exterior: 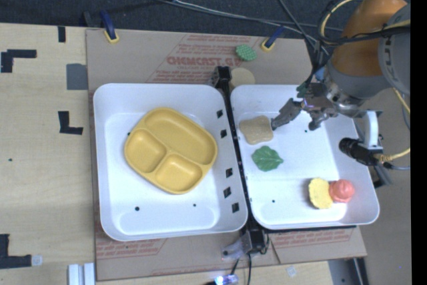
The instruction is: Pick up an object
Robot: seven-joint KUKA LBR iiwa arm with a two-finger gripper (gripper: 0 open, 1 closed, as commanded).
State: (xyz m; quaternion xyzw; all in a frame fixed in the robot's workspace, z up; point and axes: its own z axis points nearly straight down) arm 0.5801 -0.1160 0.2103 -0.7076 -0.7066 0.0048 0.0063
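The right bin (293, 210) holds a tan flat piece (255, 130) by its left wall and a green leafy piece (267, 158) just below that. A yellow piece (319, 193) and a pink piece (342, 191) touch each other near the bin's front right corner. My gripper (293, 121) hangs over the upper middle of this bin, just right of the tan piece. It is open, its fingers spread, with nothing between them. The left fingertip (276, 121) is close to the tan piece's right edge.
A yellow divided plate (171, 150) lies in the left bin (110, 143). A small green item (245, 51) sits on the cardboard behind the bins. A black divider (233, 157) runs between the bins. Cables loop behind the arm.
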